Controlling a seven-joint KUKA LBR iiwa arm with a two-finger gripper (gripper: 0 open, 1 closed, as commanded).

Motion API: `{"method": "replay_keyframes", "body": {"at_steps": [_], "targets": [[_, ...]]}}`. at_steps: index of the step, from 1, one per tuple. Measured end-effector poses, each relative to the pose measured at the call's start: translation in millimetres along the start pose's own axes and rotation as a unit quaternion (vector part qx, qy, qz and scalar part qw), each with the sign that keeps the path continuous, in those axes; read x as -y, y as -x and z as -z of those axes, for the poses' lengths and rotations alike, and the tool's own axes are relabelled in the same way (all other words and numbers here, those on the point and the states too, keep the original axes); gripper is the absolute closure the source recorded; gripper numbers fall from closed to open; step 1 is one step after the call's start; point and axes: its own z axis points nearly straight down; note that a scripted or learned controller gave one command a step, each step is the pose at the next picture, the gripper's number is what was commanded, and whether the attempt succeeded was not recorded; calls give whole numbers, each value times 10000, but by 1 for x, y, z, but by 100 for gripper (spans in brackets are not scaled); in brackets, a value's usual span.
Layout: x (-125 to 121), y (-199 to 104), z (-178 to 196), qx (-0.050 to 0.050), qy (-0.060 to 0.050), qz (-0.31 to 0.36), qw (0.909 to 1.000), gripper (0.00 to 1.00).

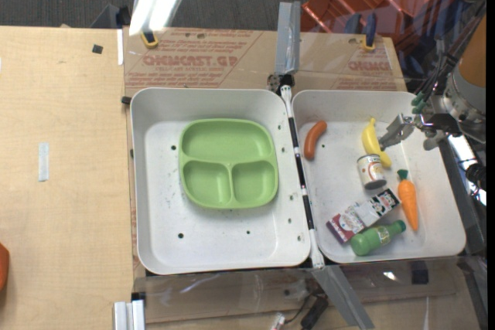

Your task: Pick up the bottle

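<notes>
Bins: two, shallow, white, side by side on the table (62,127), their inner rims touching.

Left bin (147,228): one item. A green divided plate (229,163) with three compartments, one long along the far side and two smaller along the near side, lying flat near the middle of the bin floor.

Right bin (340,120): six items.
- Sausage (313,139), one, orange-red, at the far left of the bin, close to the dividing rim.
- Banana (373,141), one, yellow, curved, in the far middle part.
- Can (371,170), one, small, with a white and red label, just beside the near end of the banana.
- Carrot (408,201), one, orange with a green top, lying lengthwise toward the right wall.
- Carton (362,214), one, white with dark red and black print, lying flat and aslant between the can and the bottle.
- Bottle (377,237), one, green throughout, body rounded, narrowing to a green cap. It lies on its side near the front wall of the right bin, cap pointing right toward the carrot's tip, its upper side touching or just beside the carton.

Claw (404,127): one, over the far right part of the right bin, just right of the banana, well apart from the bottle. Its fingers are spread and hold nothing.
</notes>
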Motion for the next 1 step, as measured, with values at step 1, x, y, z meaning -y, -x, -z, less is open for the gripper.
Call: {"method": "replay_keyframes", "body": {"at_steps": [1], "targets": [[-72, 31, -153, 2, 10, -315, 9995, 0]]}}
